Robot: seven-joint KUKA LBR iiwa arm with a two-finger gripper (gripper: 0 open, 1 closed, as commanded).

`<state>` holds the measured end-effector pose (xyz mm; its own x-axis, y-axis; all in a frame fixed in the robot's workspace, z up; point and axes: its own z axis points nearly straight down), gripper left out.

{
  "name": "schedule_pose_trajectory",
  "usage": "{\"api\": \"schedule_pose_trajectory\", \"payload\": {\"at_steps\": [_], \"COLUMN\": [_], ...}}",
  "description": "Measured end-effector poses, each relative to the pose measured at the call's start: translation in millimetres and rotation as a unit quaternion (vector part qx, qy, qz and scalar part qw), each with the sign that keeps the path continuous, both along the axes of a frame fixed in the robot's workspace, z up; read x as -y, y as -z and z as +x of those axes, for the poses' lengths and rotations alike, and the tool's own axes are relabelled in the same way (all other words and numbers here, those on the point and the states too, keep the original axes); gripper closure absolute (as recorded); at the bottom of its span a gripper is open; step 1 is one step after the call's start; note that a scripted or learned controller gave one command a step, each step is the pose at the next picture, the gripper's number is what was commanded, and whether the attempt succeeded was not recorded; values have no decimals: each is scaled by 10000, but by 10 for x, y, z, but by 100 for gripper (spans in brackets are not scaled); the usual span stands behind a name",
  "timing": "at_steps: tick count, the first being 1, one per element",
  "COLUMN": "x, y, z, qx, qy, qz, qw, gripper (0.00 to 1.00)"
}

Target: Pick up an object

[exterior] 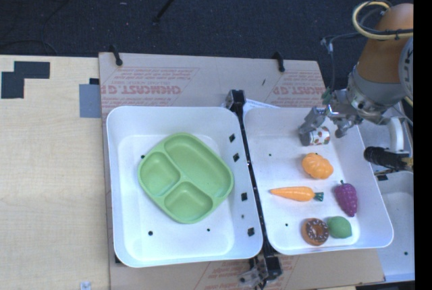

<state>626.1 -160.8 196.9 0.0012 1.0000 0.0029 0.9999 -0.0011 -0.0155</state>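
My gripper [315,133] hangs low over the far part of the right bin [283,147]. A small pale thing with orange marks [323,137] shows right at its tip; whether it is held is unclear. Just in front of the gripper lies a bumpy orange fruit [316,166]. Nearer the camera are a carrot [293,193], a purple grape bunch [345,198], a sprinkled donut [314,231] and a green fruit [340,227].
The left bin [128,147] holds a green divided plate [185,177]. A black divider [246,174] runs between the two bins. Bare bin floor lies left of the carrot and the orange fruit.
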Motion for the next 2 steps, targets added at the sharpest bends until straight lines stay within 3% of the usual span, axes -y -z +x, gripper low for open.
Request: {"api": "schedule_pose_trajectory", "payload": {"at_steps": [1, 2], "x": [2, 79], "y": [-83, 394], "z": [30, 7], "qx": [65, 45], "qy": [-8, -5], "qz": [-10, -11], "qw": [10000, 10000], "gripper": [0, 0]}}
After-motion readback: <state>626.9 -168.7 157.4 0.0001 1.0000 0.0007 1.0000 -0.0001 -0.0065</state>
